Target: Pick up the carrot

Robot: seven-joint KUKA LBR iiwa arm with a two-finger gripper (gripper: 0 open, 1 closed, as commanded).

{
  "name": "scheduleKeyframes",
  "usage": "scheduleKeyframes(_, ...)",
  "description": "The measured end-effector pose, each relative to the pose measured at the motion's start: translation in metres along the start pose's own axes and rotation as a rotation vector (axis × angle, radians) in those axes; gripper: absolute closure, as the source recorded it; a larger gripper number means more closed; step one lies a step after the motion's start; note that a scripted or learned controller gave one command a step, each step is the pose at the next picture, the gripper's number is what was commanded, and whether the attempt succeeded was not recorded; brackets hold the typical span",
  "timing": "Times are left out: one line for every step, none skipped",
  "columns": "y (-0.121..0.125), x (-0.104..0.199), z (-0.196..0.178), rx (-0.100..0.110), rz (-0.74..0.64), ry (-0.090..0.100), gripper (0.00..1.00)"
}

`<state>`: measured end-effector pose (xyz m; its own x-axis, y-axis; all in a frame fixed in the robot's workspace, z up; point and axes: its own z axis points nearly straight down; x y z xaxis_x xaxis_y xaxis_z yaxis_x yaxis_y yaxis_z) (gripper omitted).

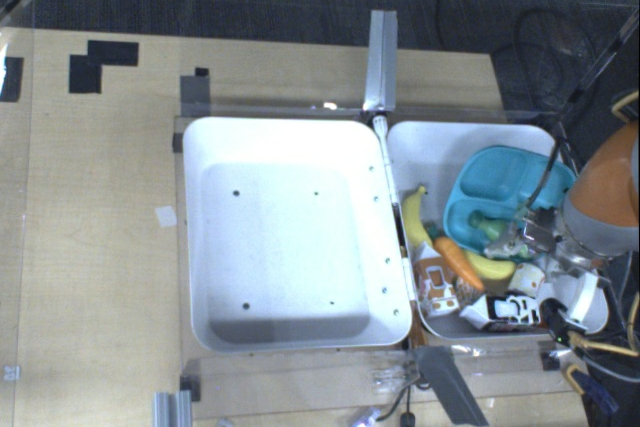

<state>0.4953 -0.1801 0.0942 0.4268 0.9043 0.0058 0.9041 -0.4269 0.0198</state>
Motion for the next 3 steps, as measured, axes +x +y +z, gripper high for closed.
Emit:
scheduleKeyframes(0.000,0.000,0.000,0.000,0.000,0.000,0.00)
scheduleKeyframes(-0.016,0.023,0.004,0.005,-0.054,-0.005,0.00)
scheduleKeyframes(-0.016,0.023,-0.005,0.007,-0.057,-0.004,1.00)
